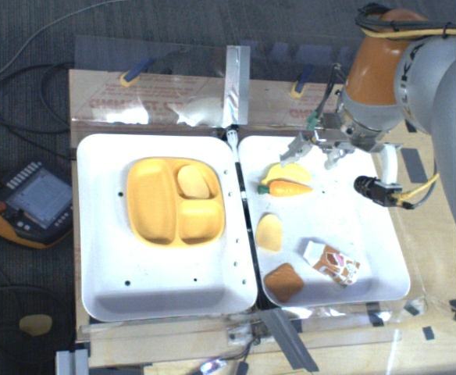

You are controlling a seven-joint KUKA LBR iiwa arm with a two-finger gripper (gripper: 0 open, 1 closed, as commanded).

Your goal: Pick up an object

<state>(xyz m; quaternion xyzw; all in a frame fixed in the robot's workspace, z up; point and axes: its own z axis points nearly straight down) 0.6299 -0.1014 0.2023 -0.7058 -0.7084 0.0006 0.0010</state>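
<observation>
I see my tool (315,151) spread open and empty just above the carrot (289,187), poised to descend.

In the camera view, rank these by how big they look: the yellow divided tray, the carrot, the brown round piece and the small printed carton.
1. Yellow divided tray, far the largest.
2. Small printed carton.
3. Carrot and brown round piece: the carrot longer, the brown piece wider, too alike to rank.
</observation>
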